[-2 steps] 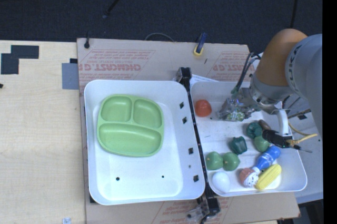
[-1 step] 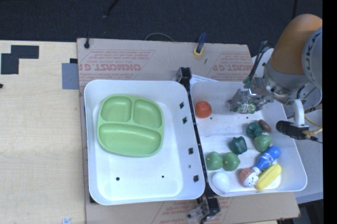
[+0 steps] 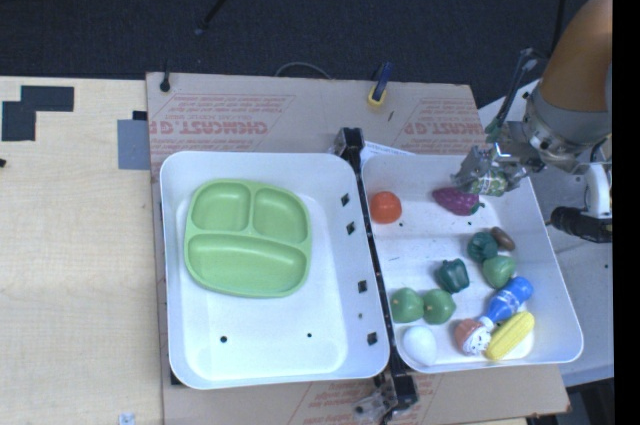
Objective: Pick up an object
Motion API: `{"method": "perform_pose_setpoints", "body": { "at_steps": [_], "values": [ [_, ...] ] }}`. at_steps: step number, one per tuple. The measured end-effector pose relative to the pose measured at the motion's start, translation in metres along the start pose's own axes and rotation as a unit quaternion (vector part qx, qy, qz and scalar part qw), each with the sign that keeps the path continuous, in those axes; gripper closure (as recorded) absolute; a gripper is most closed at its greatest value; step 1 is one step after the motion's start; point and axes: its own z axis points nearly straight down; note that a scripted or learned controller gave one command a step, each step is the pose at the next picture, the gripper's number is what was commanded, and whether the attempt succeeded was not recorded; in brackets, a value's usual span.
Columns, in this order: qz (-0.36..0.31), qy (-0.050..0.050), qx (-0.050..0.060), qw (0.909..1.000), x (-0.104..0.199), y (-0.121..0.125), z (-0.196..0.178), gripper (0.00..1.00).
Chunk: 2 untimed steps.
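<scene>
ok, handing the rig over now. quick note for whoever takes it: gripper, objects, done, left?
Gripper: low over the right bin's far corner, beside the purple toy; finger state not readable, nothing seen held.
Right bin: orange ball, purple toy, dark green pepper, two green fruits, white egg, corn, blue-capped toy and a few more.
Left bin: green divided plate.
Done: no pick visible.
Left: grasp and lift one object; the purple toy is nearest.
</scene>
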Motion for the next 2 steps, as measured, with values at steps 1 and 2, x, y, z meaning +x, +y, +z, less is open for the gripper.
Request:
{"method": "perform_pose_setpoints", "body": {
  "at_steps": [1, 2],
  "values": [
    [-0.001, 0.001, 0.002, 1.0000, -0.001, 0.000, -0.005, 1.00],
    [-0.003, 0.002, 0.003, 1.0000, 0.052, -0.009, -0.015, 1.00]
  ]
}}
